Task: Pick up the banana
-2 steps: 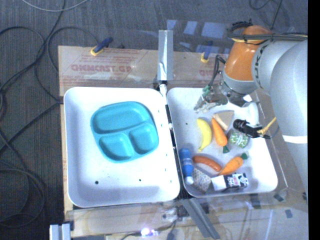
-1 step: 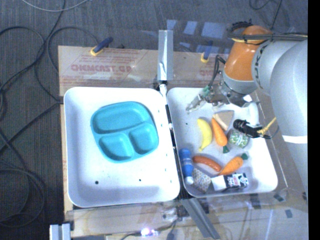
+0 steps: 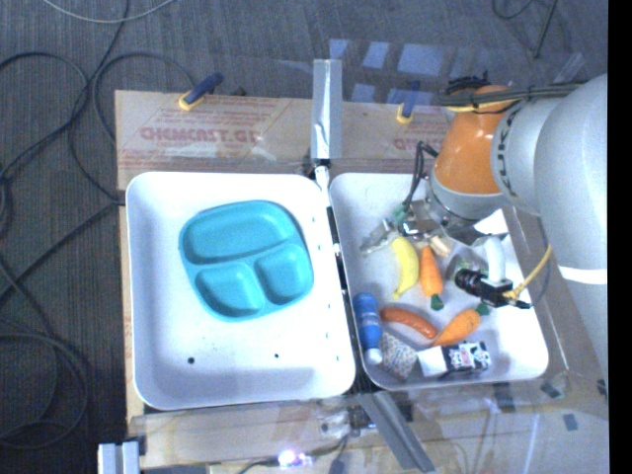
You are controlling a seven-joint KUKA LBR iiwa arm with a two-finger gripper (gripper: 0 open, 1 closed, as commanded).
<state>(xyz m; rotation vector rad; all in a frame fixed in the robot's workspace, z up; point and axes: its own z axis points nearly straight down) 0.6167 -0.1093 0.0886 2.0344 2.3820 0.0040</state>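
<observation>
The yellow banana [image 3: 404,266] lies in the right bin [image 3: 534,361], near its middle, pointing up and down the view. My gripper [image 3: 382,235] hovers just past the banana's upper end, slightly to its left. It is open, with nothing between its fingers. An orange carrot [image 3: 431,274] lies right against the banana's right side.
The right bin also holds a second carrot [image 3: 457,327], a red sausage [image 3: 408,322], a blue bottle [image 3: 367,325], a patterned pouch [image 3: 398,356] and a small carton [image 3: 455,359]. A blue compartment plate [image 3: 247,258] sits in the left bin [image 3: 158,363].
</observation>
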